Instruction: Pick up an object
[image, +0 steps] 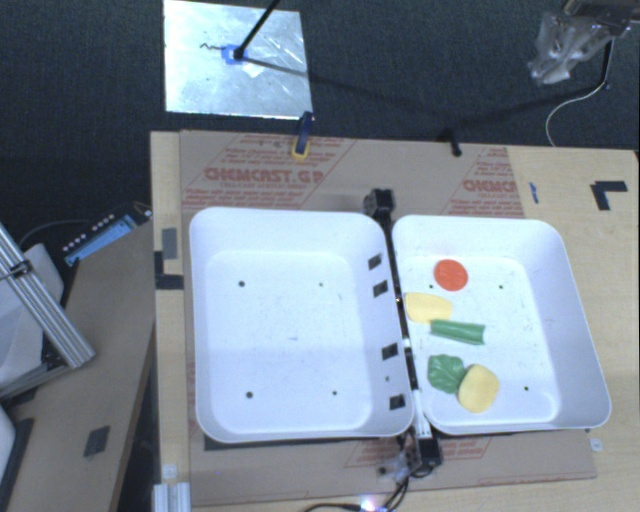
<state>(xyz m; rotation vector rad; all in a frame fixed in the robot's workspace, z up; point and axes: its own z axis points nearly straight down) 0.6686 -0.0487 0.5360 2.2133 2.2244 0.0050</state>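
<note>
Five small objects lie in the right bin (575, 300) while the gripper (560, 45) hangs far off at the camera view's upper right corner, over dark floor beyond the bench (330, 165).

From the fixed overhead camera: a round red piece (451, 275) sits nearest the back of that bin, a pale yellow oval (427, 306) just below it, and a long green piece (458, 331) touching the oval's lower edge. Nearer the front, a leafy green piece (445, 372) lies against a rounded yellow one (479, 388). All five cluster toward the bin's left side, close to the divide with the left bin (215, 330). The gripper appears pale and blurred, well apart from every object and with nothing visible between its fingers; whether they are spread or closed cannot be told.
</note>
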